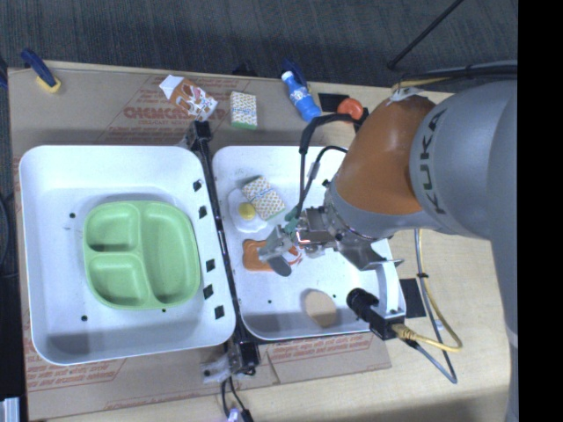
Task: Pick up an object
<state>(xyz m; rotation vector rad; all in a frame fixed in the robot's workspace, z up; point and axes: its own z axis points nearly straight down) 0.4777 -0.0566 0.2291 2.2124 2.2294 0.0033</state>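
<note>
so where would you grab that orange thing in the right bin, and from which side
Judging from the view, take the orange object across its narrow width, coming straight down from above. It lies flat on the right bin floor, so a side approach looks poor. The gripper is already right beside it.

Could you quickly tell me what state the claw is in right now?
Claw: low in the right bin, over the orange object; open or closed cannot be told.

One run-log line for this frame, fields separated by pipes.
arm: over right bin | gripper: low above orange object | grasp: not confirmed | left bin: green divided tray | nearby: tan round piece
</note>
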